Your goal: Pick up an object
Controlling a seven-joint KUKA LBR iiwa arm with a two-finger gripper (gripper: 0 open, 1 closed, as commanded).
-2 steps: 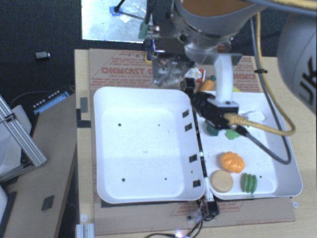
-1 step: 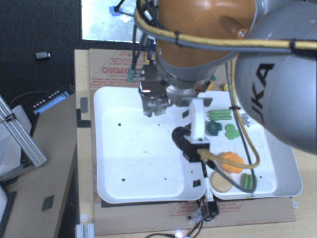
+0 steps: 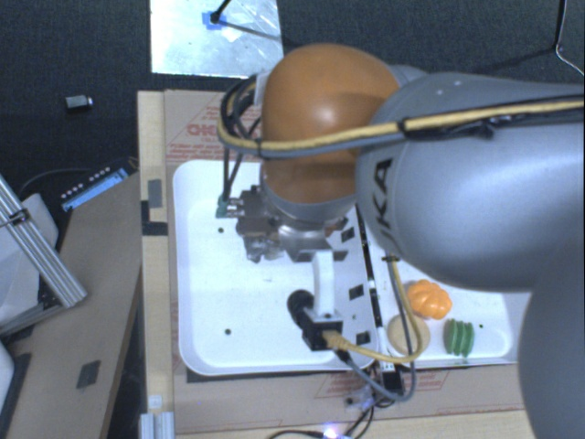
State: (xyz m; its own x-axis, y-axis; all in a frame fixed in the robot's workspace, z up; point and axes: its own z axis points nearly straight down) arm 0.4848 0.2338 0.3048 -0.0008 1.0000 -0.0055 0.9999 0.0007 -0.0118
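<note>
A smooth grey metal arm (image 3: 475,199), capped by a glossy orange dome-shaped band (image 3: 320,108), reached in from the right across two shallow white plastic bins on a pale, cardboard-like bench (image 3: 155,273) printed with faint red lettering. Its hand (image 3: 274,234), a cluster of dull machined metal under the wrist, hung over the left bin (image 3: 210,282), whose flat white floor had rounded corners and a few small dark dots. The arm's bulk covered the hand from above, so it could not be told whether it was open or closed, and nothing was seen held in it.

The things to be picked lay in the right bin (image 3: 489,341), close together near its front rim. A lumpy orange object with rounded lobes (image 3: 428,298) sat nearest the dividing wall. A pale, flat round disc (image 3: 408,335) lay just in front of it. A small ribbed green object (image 3: 459,337) stood just beside the disc, on its right.

Beyond the bench, a crinkled silvery square sheet (image 3: 215,21) lay on the dark floor. A ridged aluminium rail (image 3: 41,250) slanted along the left edge.
</note>
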